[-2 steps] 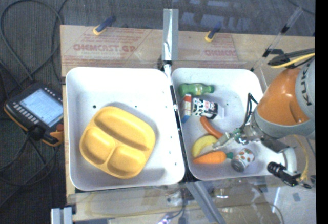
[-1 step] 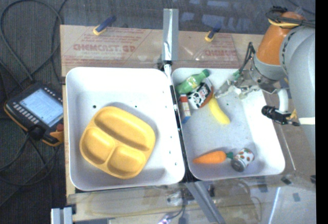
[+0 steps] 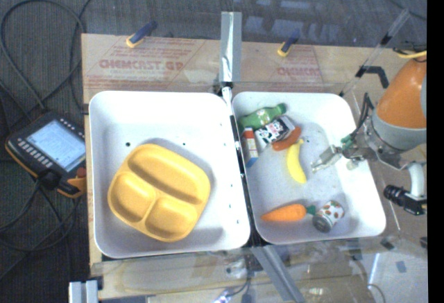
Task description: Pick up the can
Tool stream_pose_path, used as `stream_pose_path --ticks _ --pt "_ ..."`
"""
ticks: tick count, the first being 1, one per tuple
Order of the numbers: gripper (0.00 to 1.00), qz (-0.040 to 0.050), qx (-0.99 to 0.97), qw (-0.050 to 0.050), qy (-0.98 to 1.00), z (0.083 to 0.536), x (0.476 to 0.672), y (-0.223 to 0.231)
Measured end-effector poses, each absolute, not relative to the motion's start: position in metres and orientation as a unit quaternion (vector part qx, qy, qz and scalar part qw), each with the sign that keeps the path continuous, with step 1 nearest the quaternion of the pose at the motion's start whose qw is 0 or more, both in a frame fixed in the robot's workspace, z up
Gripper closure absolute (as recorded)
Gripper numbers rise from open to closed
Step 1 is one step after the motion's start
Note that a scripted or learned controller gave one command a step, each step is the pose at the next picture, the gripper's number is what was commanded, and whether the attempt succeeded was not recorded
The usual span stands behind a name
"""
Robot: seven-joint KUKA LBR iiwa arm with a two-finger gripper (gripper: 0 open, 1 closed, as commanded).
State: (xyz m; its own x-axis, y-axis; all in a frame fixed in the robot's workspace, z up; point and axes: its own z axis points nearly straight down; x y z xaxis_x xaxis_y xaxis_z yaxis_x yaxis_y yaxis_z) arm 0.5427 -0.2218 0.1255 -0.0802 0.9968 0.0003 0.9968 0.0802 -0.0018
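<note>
Nearest the camera, at the front of the right bin (image 3: 361, 222), the can (image 3: 327, 215) is seen lying on its side, just beside the leafy end of a carrot (image 3: 284, 213) that lies along the same front wall. A banana (image 3: 296, 163) is set near the bin's middle, and behind it a cluster is packed against the divider — a green bottle (image 3: 263, 116), a dark carton (image 3: 272, 131), a sausage (image 3: 286, 139) and a small tube (image 3: 250, 145). The gripper (image 3: 323, 160) is held over the bin's right half, beyond the can and well apart from it; its fingers are spread, and nothing is pinched between them. A yellow tray (image 3: 160, 191) is seated in the left bin (image 3: 100, 149).
</note>
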Motion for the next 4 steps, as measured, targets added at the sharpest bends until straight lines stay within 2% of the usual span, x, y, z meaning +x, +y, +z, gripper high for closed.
stream_pose_path --ticks 1,2,3,4 --pt "0.0 -0.0111 -0.69 -0.006 -0.723 0.094 0.496 -0.213" --pt "0.0 -0.0043 -0.539 -0.005 -0.842 0.092 0.49 -0.22" --pt "0.0 0.0012 -0.448 -0.011 -0.894 0.091 0.489 -0.183" --pt "1.0 -0.0022 -0.447 -0.011 -0.894 0.101 0.492 -0.18"
